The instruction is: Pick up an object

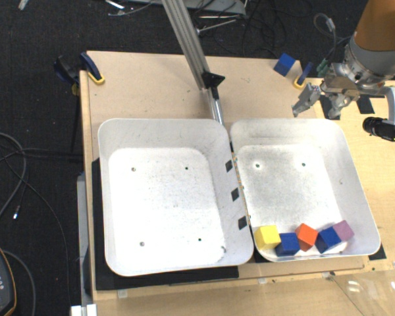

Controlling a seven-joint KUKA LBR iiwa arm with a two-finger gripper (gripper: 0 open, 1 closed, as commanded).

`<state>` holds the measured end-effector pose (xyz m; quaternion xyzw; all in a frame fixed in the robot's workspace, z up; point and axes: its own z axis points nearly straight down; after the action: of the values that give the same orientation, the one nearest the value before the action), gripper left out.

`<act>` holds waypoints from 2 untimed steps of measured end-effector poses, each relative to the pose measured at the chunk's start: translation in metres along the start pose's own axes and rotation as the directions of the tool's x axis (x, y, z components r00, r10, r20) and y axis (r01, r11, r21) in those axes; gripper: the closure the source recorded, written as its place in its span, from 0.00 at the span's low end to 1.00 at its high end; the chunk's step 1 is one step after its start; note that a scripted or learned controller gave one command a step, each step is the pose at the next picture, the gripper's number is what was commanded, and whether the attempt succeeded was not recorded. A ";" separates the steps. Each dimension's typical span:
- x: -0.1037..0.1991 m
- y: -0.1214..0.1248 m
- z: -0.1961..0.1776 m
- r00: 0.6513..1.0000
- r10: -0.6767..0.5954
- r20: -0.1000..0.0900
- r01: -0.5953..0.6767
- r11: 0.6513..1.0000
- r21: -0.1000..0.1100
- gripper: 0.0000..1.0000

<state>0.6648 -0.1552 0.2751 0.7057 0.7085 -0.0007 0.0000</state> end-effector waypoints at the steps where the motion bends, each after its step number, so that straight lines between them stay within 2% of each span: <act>1: 0.046 -0.008 0.091 1.000 -0.002 -0.003 0.002 1.000 0.007 0.00; 2: 0.075 -0.021 0.079 1.000 -0.002 -0.003 0.002 1.000 0.001 0.00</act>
<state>0.6437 -0.0807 0.1959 0.7050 0.7092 0.0000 -0.0011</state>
